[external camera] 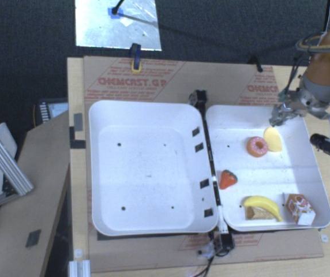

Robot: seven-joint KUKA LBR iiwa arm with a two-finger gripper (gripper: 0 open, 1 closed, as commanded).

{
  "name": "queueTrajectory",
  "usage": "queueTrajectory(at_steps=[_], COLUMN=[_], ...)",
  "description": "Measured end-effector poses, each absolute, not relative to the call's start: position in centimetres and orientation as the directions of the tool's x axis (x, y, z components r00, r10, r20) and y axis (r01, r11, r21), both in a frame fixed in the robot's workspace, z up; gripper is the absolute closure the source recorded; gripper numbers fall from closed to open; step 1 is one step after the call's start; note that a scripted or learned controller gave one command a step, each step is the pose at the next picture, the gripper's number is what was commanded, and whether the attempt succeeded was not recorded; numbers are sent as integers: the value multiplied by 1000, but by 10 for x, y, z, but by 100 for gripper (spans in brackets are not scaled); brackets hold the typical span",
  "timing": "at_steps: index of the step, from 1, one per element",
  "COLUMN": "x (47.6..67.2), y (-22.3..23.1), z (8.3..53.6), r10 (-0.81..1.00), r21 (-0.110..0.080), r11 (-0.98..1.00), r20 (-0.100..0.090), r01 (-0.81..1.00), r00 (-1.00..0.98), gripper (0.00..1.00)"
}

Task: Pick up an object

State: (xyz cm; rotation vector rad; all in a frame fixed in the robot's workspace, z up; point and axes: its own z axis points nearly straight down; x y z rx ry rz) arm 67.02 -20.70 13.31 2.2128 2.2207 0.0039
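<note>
Two white bins side by side — left bin (104,117) bare-floored, right bin (315,172) carrying the lot. Six items counted there: one pink doughnut (257,146), one pale yellow wedge (273,139) touching it on the far side, one strawberry (228,179) against the left wall, one banana (263,204) near the front edge, one brown piece (258,213) tucked under the banana, one red-and-white carton (299,208) in the front right corner. Banana lying flat, long axis roughly along the front edge, ends curving down towards it. Gripper (280,115) hanging over the far right corner, just above the wedge — jaws impossible to make out, nothing seen between them.
</note>
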Motion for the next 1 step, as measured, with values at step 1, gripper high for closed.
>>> queueTrajectory(at_steps=[1], x=[671], y=[-207], z=[144], r10=[1000], r21=[10], r11=[5], r20=[-4], r01=[1000], r00=[-5], gripper=[100])
